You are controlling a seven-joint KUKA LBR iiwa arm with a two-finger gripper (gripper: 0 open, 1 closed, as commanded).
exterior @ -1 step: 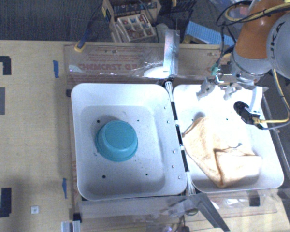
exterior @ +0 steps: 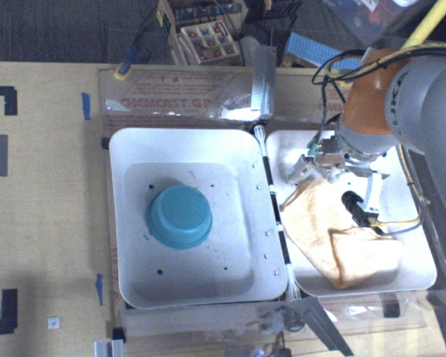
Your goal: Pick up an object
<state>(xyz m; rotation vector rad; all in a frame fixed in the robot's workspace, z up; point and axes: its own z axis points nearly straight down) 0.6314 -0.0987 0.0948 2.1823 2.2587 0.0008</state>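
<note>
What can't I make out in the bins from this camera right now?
- Cloth: its top edge is hidden under the gripper.
- Right bin: the far right corner is covered by the arm.
- Dark specks in the left bin: too small to identify.
- Teal bowl: it hides whatever lies beneath it.

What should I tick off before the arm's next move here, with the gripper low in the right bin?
1. Gripper is over the right bin: ok.
2. A target lies close to it: the tan cloth lies crumpled in that bin, its upper edge right by the gripper: ok.
3. Cloth already gripped: cannot tell, the wrist hides the contact.
4. Other object out of the way: the teal bowl sits upside down in the left bin, apart from the arm: ok.
5. Cloth free of the wall between the bins: cannot tell, its left edge lies very near it.
</note>
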